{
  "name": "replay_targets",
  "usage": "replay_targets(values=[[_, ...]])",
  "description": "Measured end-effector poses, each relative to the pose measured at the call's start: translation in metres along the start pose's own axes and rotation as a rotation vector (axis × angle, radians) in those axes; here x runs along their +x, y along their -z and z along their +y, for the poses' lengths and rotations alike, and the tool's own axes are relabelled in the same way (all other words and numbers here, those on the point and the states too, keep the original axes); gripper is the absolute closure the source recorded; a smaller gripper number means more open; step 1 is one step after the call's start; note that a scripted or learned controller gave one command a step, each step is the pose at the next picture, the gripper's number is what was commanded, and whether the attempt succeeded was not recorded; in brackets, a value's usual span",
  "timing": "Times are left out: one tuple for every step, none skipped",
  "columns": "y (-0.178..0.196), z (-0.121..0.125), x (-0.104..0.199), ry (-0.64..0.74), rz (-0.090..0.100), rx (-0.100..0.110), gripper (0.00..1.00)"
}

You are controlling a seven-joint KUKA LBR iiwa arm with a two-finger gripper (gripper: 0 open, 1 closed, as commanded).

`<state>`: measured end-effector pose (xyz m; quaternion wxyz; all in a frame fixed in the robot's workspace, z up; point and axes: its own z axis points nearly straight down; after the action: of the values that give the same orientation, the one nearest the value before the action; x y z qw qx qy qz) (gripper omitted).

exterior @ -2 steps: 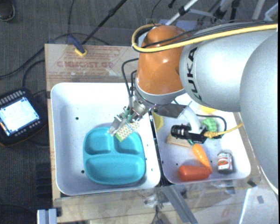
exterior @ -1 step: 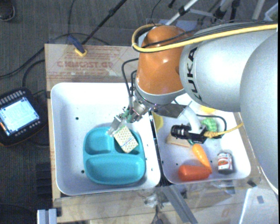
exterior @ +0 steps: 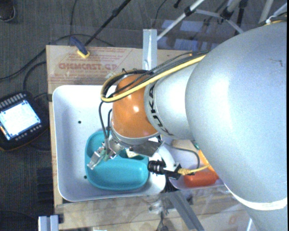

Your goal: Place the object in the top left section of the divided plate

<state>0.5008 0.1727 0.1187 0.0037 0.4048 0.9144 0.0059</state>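
So the big grey arm (exterior: pixel 231 114) is hunched right over the left white bin (exterior: pixel 70 129), orange band (exterior: pixel 130 109) and all, and it blocks most of what's underneath. The tool (exterior: pixel 100 157) hangs down over the left part of the teal divided plate (exterior: pixel 120 174), which sits in the lower part of that bin. Can't tell if the tool has hold of anything, or how it's set. Something orange (exterior: pixel 202 177) peeks out under the arm, right of the plate. A yellow cable (exterior: pixel 135 86) loops over the wrist, and a handheld screen (exterior: pixel 17 119) glows on the floor off to the left.
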Motion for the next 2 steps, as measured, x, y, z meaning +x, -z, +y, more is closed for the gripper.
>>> replay_targets(values=[[0.0483, 0.0254, 0.0541, -0.36, 0.0, 0.019, 0.0], [0.0551, 0.0259, 0.0552, -0.357, 0.002, 0.024, 1.0]])
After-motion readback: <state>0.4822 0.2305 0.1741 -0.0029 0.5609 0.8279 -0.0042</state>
